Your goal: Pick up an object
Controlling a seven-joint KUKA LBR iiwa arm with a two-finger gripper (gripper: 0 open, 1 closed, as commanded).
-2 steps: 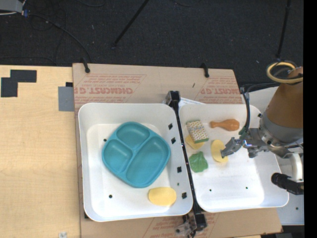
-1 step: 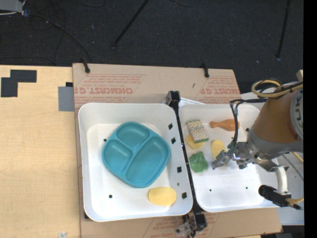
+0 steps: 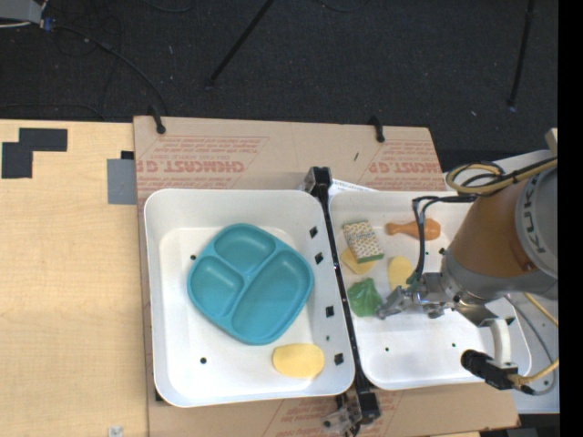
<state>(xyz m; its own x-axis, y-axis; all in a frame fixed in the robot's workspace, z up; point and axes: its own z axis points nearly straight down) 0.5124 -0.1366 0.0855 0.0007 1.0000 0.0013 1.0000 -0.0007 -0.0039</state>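
Count: two white bins, the left bin (image 3: 164, 244) and the right bin (image 3: 428, 371). The left bin holds one teal divided plate (image 3: 250, 282) and one pale yellow piece (image 3: 298, 360). The right bin holds five small items.

The pincer (image 3: 393, 304) sits low over the right bin, reaching in from the right. Whether its fingers are open or closed cannot be told at this resolution, and nothing is seen gripped between them.

Relative to the pincer:
- One green object (image 3: 363, 297) just to its left, possibly touching; its shape is too compact to give a long axis.
- One yellow piece (image 3: 400, 270) just above.
- One patterned block (image 3: 363, 239) up and left, overlapping another yellow piece (image 3: 356, 261) below it.
- One orange drumstick-shaped item (image 3: 414, 230) above, long axis horizontal, thin end pointing left.
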